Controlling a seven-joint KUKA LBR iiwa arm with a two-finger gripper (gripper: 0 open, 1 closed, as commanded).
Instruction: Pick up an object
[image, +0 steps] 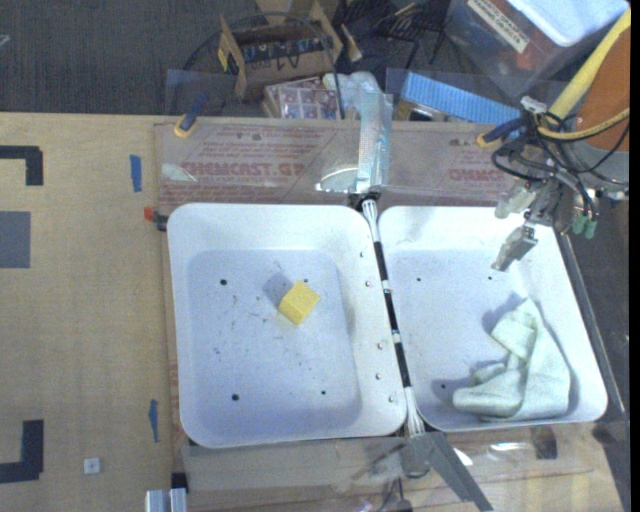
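The tool hangs over the far right part of the right bin, and whether it is released or clenched I cannot tell. A crumpled white cloth lies at that bin's near right. A yellow block sits mid-floor in the left bin.

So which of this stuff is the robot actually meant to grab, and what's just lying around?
Part of the job:
- yellow block in the left bin
- crumpled white cloth in the right bin
- gripper, above the right bin's far corner

Just lying about:
- blue tape strips on the bench
- orange clamp at the cardboard's edge
- wooden rack behind the bench
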